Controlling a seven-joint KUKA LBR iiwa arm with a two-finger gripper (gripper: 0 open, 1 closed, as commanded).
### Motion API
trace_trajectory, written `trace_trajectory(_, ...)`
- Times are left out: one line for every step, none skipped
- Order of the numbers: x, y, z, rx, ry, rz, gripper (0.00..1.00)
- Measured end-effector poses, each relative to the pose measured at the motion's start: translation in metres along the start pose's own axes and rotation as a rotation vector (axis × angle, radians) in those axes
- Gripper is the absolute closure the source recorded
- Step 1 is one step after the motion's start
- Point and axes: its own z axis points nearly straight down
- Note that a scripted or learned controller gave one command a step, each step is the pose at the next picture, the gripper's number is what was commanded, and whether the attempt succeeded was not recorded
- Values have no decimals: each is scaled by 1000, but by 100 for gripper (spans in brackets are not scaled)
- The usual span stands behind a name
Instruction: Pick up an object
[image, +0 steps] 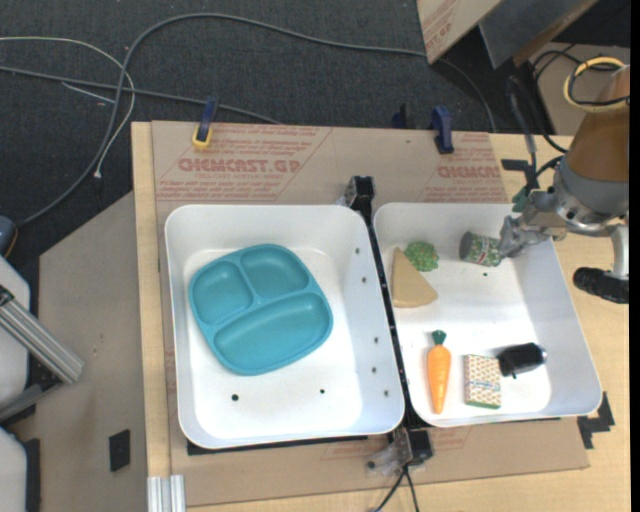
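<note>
The two-finger gripper (505, 243) hovers by a small grey-green can (480, 249) at the right white bin's (560, 330) far edge; whether it grips, I cannot tell. So close to the wall, the can could slip away.

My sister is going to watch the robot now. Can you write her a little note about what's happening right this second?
Gripper: at the far end of the right bin, right at a small grey-green can lying on its side. Whether the fingers are closed on the can cannot be made out.
Things in the right bin: green broccoli and tan wedge near the left wall, orange carrot, small printed box and black object at the near end.
Left bin: a blue divided plate.
Done: nothing clearly lifted.
Left: grip one object and raise it.
</note>
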Motion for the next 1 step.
trace_trajectory(2,4,-64,1,0,0,100)
